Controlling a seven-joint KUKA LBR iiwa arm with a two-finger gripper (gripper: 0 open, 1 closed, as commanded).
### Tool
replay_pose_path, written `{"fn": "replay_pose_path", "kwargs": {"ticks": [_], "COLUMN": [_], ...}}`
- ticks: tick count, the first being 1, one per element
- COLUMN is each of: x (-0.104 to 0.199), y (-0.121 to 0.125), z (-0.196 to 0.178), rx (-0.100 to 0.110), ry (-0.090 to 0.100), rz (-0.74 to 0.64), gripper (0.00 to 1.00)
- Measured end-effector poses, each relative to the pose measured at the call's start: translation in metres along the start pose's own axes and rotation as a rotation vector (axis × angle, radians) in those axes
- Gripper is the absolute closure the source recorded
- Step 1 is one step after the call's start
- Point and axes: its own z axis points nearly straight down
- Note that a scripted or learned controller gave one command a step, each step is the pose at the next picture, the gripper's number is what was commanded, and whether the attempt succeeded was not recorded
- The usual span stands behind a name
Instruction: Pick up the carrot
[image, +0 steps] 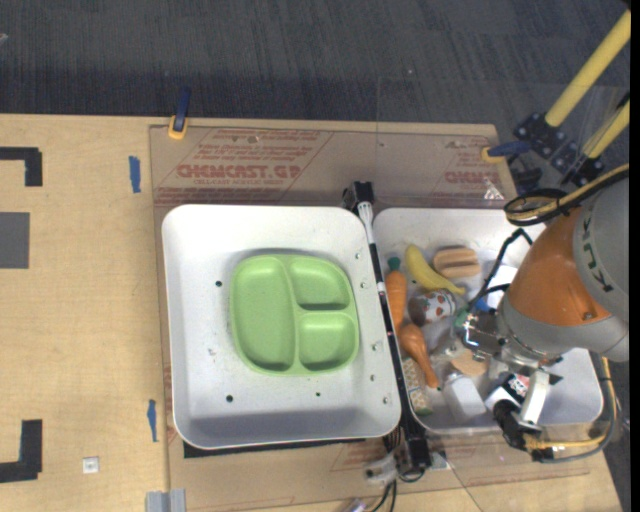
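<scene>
One carrot is lying in the right bin, along its left wall, just beside a banana. The gripper is hanging over that bin's middle, near the carrot; whether it is clasping anything cannot be told.

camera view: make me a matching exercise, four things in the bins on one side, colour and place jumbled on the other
Things:
1. divided plate
2. banana
3. carrot
4. bun

Colour and place:
a. orange, beside the left wall of the right bin
b. green, in the left bin
c. yellow, in the right bin
d. tan, near the right bin's far wall

Pairs: 1-b, 2-c, 3-a, 4-d
</scene>
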Motion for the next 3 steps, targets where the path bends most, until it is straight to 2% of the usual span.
{"fn": "replay_pose_path", "kwargs": {"ticks": [1,2,3], "x": [-0.0012,-0.0004,-0.0005], "y": [0.0026,0.0028,0.0026], "z": [-0.0109,-0.0198,-0.0193], "rx": [-0.011,-0.011,-0.010], "ry": [-0.004,-0.005,-0.005], "rz": [0.000,-0.001,-0.001], "gripper": [1.00,1.00,0.00]}}
